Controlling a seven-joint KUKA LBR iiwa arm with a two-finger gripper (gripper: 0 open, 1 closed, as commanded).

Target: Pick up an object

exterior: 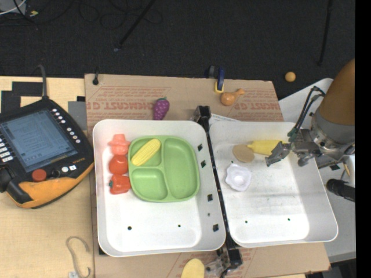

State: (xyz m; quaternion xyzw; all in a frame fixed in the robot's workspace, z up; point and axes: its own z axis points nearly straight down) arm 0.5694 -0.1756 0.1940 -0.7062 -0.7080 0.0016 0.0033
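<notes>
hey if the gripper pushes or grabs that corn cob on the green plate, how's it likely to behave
The corn cob looks like a small plastic toy, so probably light and stiff. Its rounded, elongated shape suggests it may roll sideways if nudged. It lies in one compartment of the green plate, whose raised divider would likely stop it.

A single camera sits fixed high above the bench and looks down at a slant on the two white bins, the left bin (116, 225) and the right bin (290, 225). The bins lie in the lower middle of the frame, moderately far off. Beyond the bins, dark floor (174, 28) fills the top. Left of the bins lies a control tablet (40, 149); right of them the arm (342, 103) enters.
</notes>
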